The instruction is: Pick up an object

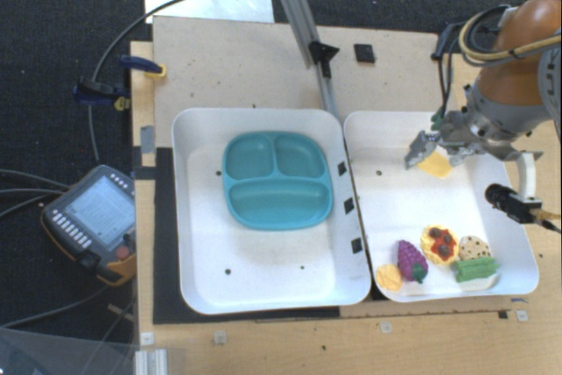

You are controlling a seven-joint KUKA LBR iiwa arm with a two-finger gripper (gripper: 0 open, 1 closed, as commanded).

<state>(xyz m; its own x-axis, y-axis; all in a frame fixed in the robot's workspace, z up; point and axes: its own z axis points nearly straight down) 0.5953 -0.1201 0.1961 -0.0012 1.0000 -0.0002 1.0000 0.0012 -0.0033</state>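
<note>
A: Yellow wedge (435, 165) sits in the right bin (386, 198), up near the back wall, right under the gripper (432, 149). Jaws? Can't tell.

B: Other toys, the grapes (410, 260), pizza slice (439, 243) and sandwich (475, 260), crowd the front edge. Bare floor between. The teal plate (277, 182) is in the left bin (202, 215).

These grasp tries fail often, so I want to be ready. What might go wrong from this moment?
1. The tool sits over the yellow piece, which looks flat and thin, so the grasp may slip off it.
2. That piece lies apart from the toy foods, such as the purple grapes, near the front of the right bin; a nudge may just slide it away.
</note>
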